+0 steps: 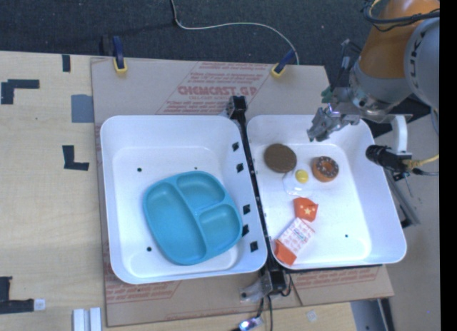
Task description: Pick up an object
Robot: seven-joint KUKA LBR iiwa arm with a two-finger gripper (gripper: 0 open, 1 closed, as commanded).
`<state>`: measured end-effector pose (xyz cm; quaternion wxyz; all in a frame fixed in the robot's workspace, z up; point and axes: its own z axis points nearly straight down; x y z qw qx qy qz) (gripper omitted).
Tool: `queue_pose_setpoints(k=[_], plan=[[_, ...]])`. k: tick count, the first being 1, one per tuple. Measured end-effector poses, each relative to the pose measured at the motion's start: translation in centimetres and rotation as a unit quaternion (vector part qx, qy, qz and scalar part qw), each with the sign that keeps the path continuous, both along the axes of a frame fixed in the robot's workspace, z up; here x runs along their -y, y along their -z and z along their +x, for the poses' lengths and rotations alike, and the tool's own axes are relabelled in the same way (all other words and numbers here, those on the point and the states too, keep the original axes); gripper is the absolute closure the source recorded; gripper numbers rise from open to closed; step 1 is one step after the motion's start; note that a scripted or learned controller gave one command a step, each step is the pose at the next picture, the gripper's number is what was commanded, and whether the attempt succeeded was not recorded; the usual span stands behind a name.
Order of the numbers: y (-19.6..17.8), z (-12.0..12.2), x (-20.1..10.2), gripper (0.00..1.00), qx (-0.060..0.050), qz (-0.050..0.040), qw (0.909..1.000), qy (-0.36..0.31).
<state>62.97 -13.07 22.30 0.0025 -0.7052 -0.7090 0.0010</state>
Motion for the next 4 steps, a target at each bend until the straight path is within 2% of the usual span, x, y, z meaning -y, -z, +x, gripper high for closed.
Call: queue_pose_setpoints(k=[2,4], plan=[[2.0,-3.1,-11.0,1.0,-0.001,-0.0002,1.0,-0.001],[-0.1,-5.9,-20.3,1.0,0.0,-0.0007,1.0,-0.001]])
